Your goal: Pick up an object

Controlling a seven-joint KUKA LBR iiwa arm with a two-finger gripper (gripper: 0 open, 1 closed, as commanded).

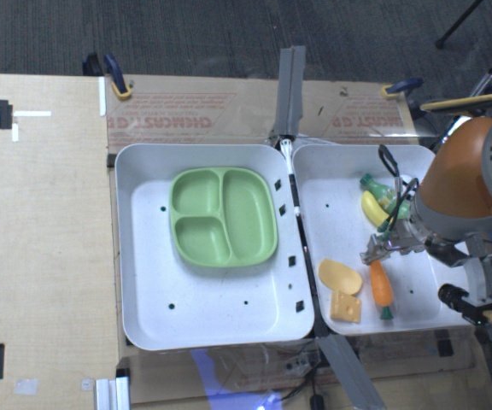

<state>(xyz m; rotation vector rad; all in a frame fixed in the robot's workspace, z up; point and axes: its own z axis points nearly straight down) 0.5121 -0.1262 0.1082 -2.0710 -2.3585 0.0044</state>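
Gripper (381, 250) low in right bin (331, 186), finger state can't tell. Carrot (382, 287) just at its 6 o'clock, banana (373, 208) at 12. Yellow chip (340, 276) and cracker (345, 307) at 8. Green divided plate (224, 217) in left bin (143, 254).

Green three-compartment plate (225, 218) in left bin (143, 314); clamps (114, 73) on cardboard (195, 109).

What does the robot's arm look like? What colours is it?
The arm comes in from the right. It has a big, round orange band, shiny like a ball, with grey metal parts below it. Black cables loop along it towards the gripper, which is small, grey and made of metal. A bit of dark lettering shows on the pale casing at the edge.
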